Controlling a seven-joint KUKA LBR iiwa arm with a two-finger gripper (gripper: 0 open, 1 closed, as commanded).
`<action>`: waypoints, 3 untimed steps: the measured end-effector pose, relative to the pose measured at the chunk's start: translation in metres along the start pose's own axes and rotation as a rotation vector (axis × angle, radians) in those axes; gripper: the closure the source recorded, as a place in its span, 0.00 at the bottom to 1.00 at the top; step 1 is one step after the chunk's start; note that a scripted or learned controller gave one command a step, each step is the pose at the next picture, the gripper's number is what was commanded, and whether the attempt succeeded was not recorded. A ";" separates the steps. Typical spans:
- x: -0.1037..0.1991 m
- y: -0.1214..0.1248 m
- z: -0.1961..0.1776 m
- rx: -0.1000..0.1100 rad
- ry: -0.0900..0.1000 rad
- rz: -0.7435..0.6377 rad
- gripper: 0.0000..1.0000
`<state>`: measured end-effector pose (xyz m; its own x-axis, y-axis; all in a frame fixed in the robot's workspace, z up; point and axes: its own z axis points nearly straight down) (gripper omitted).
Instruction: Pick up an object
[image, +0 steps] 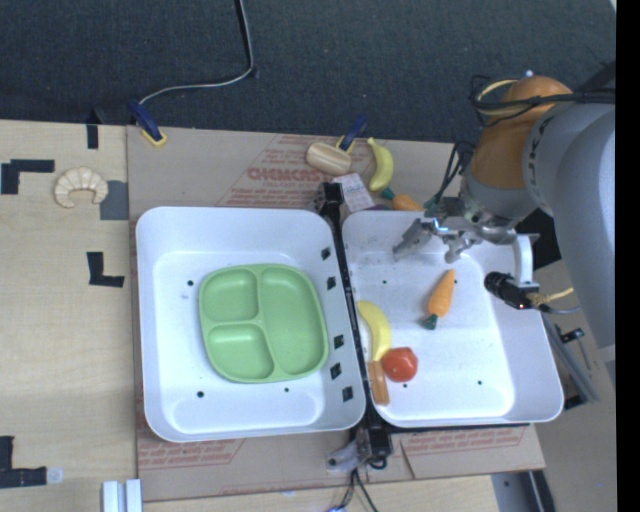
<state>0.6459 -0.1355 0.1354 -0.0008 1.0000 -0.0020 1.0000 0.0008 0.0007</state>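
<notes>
My gripper (432, 243) hangs over the far end of the right bin (520, 400), its two metal fingers (410, 240) spread apart with nothing between them. Just below and to the near side of them lies a toy carrot (441, 297), orange with a green tip, resting at a slant on the bin floor and apart from my fingertips. Against the same bin's left wall sits a yellow banana (375, 328), curved along the divide, with a red tomato (399, 364) touching its lower end and a small orange-brown piece (378, 384) beside that, too indistinct for me to name.

The left bin (165, 300) carries a green divided plate (264, 322) with three compartments, lying flat near its middle.

Outside the bins, on the cardboard at the far edge, rest a tan bread roll (328, 157), a second banana (381, 166) and a small printed box (352, 190). A croissant (81, 186) lies on the wooden bench well off to the left.
</notes>
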 end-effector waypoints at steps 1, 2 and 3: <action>-0.046 -0.035 0.049 -0.001 0.001 0.001 0.00; 0.021 -0.056 0.049 -0.003 0.002 -0.001 0.00; 0.020 -0.056 0.039 -0.004 -0.001 -0.001 1.00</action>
<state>0.5904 -0.1160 0.0961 -0.0020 1.0000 -0.0027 1.0000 0.0020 0.0049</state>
